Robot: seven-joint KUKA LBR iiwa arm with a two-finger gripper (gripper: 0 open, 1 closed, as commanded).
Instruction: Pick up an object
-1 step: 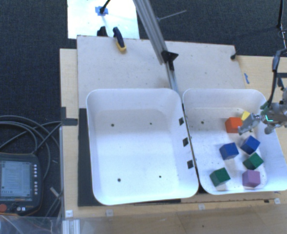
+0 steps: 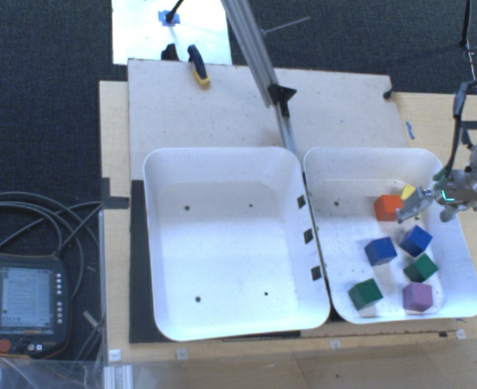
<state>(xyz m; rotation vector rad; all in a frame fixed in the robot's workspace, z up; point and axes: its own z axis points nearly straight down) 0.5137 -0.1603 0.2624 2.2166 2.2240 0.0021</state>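
Note:
The right bin (image 2: 335, 290) holds several small blocks. An orange block (image 2: 388, 207) lies near a yellow block (image 2: 407, 192) at the far right side. Two blue blocks (image 2: 380, 250) (image 2: 416, 240) sit in the middle, with two green blocks (image 2: 365, 293) (image 2: 420, 267) and a purple block (image 2: 417, 297) nearer the front. My gripper (image 2: 430, 211) reaches in from the right, over the bin's right side, just right of the orange and yellow blocks. Its fingers look open, with nothing between them.
The left bin (image 2: 222, 314) stands beside the right one. A slanted metal rail (image 2: 254, 47) crosses the back of the bench. A teach pendant (image 2: 23, 302) with cables lies on the floor at the left.

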